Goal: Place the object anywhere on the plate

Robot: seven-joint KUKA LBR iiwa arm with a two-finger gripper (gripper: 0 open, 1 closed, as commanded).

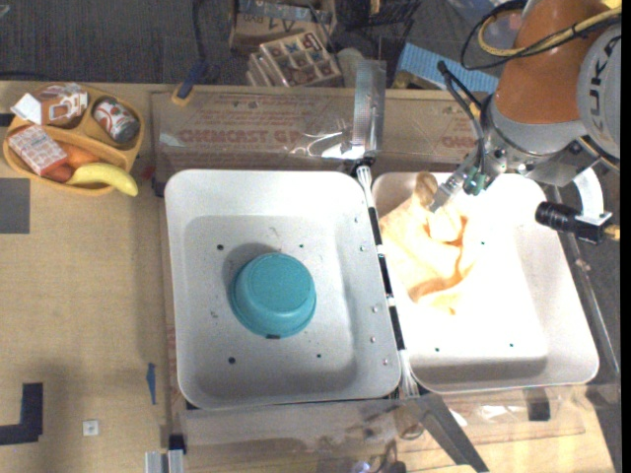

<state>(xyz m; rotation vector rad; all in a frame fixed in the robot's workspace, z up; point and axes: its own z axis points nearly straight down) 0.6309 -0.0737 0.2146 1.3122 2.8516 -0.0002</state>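
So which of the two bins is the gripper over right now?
The right bin, the one with the yellow-orange object lying in it. The gripper hangs over its far left corner. The left bin has the teal plate.

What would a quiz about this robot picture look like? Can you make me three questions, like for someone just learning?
1. Pick one: which white bin has the teal plate in it?
A) the one on the picture's left
B) the one on the picture's right
C) neither one
2. True or false: the yellow-orange object is already lying on the plate.
3. Fill the gap: the gripper is over the far end of the ___ bin.

Key
1. A, the left bin.
2. False. The object lies in the right bin, apart from the plate.
3. right
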